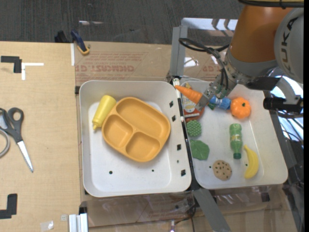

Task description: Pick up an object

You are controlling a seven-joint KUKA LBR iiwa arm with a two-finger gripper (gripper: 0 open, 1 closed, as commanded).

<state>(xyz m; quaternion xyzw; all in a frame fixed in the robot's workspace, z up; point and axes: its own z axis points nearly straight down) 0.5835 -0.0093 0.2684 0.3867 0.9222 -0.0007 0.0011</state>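
Camera view — carrot point(189, 93) touching the jaws' left side.

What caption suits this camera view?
Gripper at carrot in right bin; yellow tray in left bin.

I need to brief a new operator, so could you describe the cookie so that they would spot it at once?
Look in the right bin, along its near edge. The cookie lies flat there, left of the banana and below the green leaf. It is the one round tan disc with dark specks.
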